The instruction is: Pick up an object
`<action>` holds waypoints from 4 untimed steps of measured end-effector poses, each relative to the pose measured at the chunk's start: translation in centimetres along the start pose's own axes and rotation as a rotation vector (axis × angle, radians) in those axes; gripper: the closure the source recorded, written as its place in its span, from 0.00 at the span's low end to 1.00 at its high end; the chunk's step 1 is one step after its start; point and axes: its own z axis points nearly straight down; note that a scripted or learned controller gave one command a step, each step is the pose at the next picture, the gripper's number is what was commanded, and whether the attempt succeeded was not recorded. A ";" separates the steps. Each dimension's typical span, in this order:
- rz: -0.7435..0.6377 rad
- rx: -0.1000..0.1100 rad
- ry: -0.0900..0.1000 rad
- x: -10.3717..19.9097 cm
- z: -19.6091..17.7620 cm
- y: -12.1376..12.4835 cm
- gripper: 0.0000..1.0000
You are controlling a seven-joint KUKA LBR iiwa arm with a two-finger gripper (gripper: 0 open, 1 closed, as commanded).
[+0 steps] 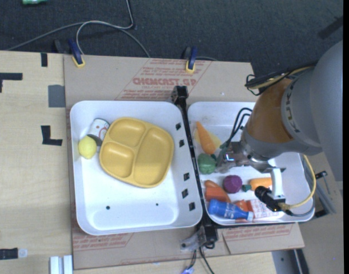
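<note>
The right bin (pixel 220 110) holds an orange carrot-shaped toy (pixel 206 138), a green round object (pixel 207 164), a purple ball (pixel 232 183), an orange piece (pixel 216 192), a blue bottle (pixel 228 210) and a small orange item (pixel 261 182). My gripper (pixel 227 156) hangs low over the middle of this bin, just right of the green object and above the purple ball. The arm's orange band (pixel 271 119) and grey body (pixel 320 107) cover the bin's right part.
The left bin (pixel 83 210) holds a yellow divided plate (pixel 136 151), a yellow ball (pixel 87 148) and a small white can (pixel 97 128) near its left wall. A black divider (pixel 187 147) separates the bins. Cables trail over the dark floor behind.
</note>
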 end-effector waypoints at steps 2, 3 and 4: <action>0.002 0.005 -0.004 -0.4 0.2 6.7 0.00; 0.001 0.007 -0.002 -0.4 -0.6 11.6 0.00; 0.002 0.004 -0.003 -0.1 0.2 8.0 0.00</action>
